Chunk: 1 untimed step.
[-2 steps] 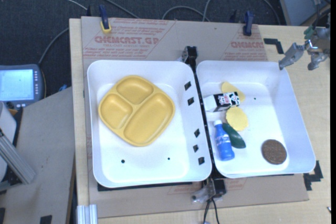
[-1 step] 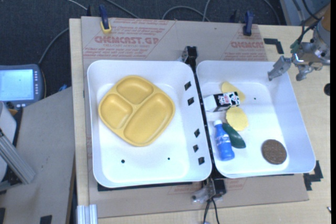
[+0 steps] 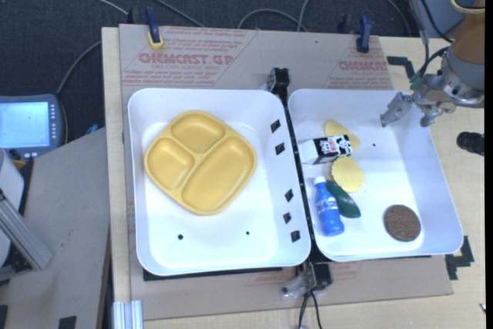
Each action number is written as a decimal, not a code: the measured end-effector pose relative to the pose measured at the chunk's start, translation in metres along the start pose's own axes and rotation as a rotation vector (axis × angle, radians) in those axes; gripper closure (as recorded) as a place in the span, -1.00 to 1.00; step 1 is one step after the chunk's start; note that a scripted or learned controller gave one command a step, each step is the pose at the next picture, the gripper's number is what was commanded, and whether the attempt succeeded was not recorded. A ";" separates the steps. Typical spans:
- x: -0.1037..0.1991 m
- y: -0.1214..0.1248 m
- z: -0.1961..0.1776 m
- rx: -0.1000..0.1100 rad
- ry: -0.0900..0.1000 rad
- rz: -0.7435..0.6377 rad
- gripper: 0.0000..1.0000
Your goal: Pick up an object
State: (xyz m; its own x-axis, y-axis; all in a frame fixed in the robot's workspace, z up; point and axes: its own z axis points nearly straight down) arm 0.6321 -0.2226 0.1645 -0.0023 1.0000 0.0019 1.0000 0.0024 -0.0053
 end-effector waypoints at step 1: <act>0.008 0.005 0.057 -0.002 0.000 0.000 -1.00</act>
State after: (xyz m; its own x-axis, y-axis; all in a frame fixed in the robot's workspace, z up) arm 0.6371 -0.2148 0.1075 -0.0020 1.0000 0.0015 1.0000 0.0020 -0.0037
